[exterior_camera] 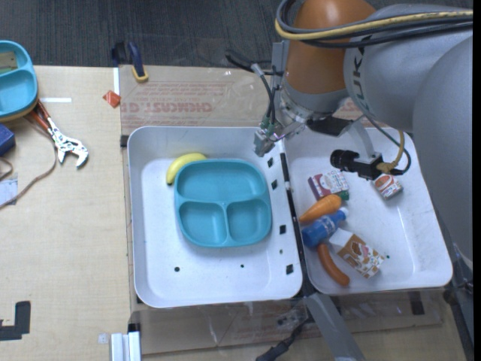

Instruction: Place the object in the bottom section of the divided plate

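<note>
- Tool (263,143) hangs over the far end of the seam between the two bins, just beside the left bin's (150,277) far right corner. It carries nothing I can see, and I cannot tell how wide it stands.
- Teal divided plate (218,183) lies flat in the middle of the left bin, with one wide section on the far side and two smaller sections on the near side.
- Yellow banana (183,164) lies on the left bin's floor, touching the plate's far left rim, outside every section, well apart from the tool.
- Right bin (421,269) holds a carrot (323,207) with a blue bottle (323,230) just beside it on the near side.
- An orange sausage (332,265) and a small carton (362,254) lie nearer the front wall.
- A small packet (328,183) sits just behind the carrot, and a small can (388,186) sits further right.
- On the table (68,239) left of the bins lies a wrench (68,149).
</note>
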